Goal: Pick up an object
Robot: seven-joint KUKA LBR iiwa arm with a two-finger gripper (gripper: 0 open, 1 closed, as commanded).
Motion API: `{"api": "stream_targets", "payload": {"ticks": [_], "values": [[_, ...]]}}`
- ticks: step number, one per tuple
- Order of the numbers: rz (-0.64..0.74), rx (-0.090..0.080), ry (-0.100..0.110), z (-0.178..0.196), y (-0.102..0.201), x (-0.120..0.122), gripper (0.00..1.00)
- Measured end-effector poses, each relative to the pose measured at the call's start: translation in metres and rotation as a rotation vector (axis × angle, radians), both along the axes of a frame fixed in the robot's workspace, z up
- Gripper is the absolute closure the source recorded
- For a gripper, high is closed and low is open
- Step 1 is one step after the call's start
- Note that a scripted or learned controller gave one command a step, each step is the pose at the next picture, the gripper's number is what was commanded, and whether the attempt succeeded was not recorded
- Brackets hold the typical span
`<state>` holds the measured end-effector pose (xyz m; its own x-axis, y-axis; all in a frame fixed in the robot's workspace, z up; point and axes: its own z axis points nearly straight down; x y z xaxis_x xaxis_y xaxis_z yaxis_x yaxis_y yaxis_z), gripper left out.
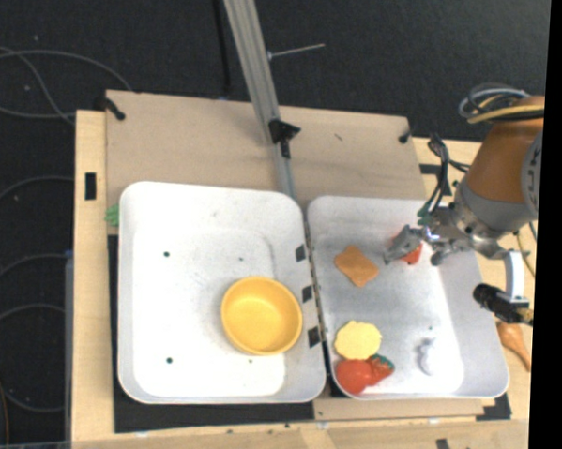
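My gripper (417,249) hangs over the upper right part of the right bin (461,369). A small red object (412,254) sits between its two grey fingers, which are shut on it. Left of it a tan, toast-like square (356,266) lies flat on the bin floor. At the bin's front left lie a yellow round piece (358,340) and a red fruit with a green stem (358,374), touching each other. A small grey item (425,356) lies to their right.
A yellow bowl (261,315) stands in the left bin (168,232), close to the divide between the bins. A slanted metal pole (260,77) rises from the back of the bench. Cables and an orange tool (515,339) lie past the right bin's edge.
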<state>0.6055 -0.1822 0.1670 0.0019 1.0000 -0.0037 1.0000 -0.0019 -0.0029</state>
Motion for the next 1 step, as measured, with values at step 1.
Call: {"api": "stream_targets", "payload": {"ticks": [1], "values": [[0.001,0.001,0.001,-0.0473,0.0027,-0.0086,0.0]]}}
